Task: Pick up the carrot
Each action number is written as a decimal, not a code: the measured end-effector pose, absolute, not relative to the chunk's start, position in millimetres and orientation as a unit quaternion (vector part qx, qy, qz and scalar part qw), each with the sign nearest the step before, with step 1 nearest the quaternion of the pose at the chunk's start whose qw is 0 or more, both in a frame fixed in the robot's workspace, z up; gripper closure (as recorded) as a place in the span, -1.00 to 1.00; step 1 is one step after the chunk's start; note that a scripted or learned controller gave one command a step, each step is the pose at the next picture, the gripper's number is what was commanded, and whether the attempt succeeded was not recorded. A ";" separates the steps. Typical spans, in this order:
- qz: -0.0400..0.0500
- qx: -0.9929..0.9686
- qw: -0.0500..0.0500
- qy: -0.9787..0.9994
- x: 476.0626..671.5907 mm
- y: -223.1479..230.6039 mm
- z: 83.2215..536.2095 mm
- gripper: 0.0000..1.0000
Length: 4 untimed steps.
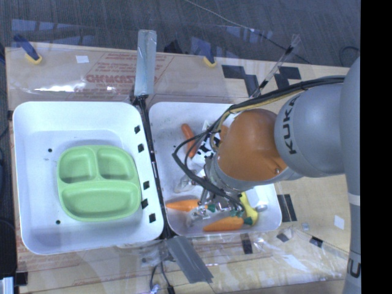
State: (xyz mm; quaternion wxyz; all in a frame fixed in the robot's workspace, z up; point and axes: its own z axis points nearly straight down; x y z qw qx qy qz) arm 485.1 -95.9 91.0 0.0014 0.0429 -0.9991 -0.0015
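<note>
Three orange carrots lie in the right bin [160, 164]. One carrot [182, 205] rests near the bin's front left, another carrot [224, 224] lies along the front wall, and a third carrot [187, 137] sits farther back, partly behind black cables. My gripper [210, 209] hangs low over the bin's front, between the two front carrots and close to both. The arm's orange band [248, 146] and grey wrist cover the middle of the bin. I cannot make out anything held in the gripper.
A yellow and green object [249, 209] lies just right of the gripper by the front wall. The left bin [24, 164] holds a green divided plate [98, 182]. A grey divider bar [145, 63] stands behind the bins.
</note>
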 end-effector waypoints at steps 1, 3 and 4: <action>0.000 -0.146 0.000 -0.989 484.9 -123.5 91.4 -1.00; -0.001 -0.374 0.004 -0.927 476.8 -102.9 100.3 1.00; -0.001 -0.501 -0.001 -0.866 477.7 -66.0 192.7 1.00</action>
